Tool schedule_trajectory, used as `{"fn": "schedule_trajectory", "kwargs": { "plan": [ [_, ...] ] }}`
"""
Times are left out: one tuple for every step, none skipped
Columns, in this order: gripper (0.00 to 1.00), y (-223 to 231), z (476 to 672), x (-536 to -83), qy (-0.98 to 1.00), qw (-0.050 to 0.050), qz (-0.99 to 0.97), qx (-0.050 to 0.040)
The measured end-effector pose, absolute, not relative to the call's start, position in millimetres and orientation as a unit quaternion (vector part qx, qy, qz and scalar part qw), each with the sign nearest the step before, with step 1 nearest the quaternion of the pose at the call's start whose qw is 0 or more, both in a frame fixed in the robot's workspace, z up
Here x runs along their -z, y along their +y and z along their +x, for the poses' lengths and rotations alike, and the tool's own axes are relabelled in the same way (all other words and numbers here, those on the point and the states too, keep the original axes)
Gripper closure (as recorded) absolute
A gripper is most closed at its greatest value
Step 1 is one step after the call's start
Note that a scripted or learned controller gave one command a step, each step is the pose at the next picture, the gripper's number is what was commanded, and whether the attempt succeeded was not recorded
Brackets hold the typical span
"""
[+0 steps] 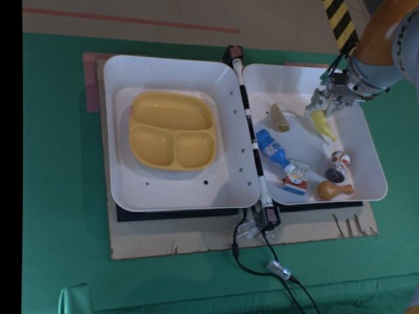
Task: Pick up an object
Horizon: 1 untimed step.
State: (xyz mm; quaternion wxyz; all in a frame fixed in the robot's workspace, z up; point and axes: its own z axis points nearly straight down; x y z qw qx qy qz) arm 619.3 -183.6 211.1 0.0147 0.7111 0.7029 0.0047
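Green cloth covers the bench, with two white bins side by side on brown cardboard. The pincer [325, 108] hangs over the right bin [366, 156], and I cannot tell its state. Right under it lies a yellow squeeze bottle [321, 123], touching or almost touching its tips. The bottle's long side runs slantwise, with its thin tip pointing away from the pincer toward the bin's near right corner. Just beside it, to the left, sits a cone [280, 118]. Farther off lie a blue bottle [272, 147], a small can [337, 166] and a brown drumstick [334, 190]. Well apart, in the left bin [124, 77], rests a yellow tray [173, 130].
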Motion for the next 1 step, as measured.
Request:
{"fn": "schedule_trajectory", "kwargs": {
  "plan": [
    [1.0,-138.1,600.3,-320.8,0.706,0.007,0.709,-0.0029]
  ]
}}
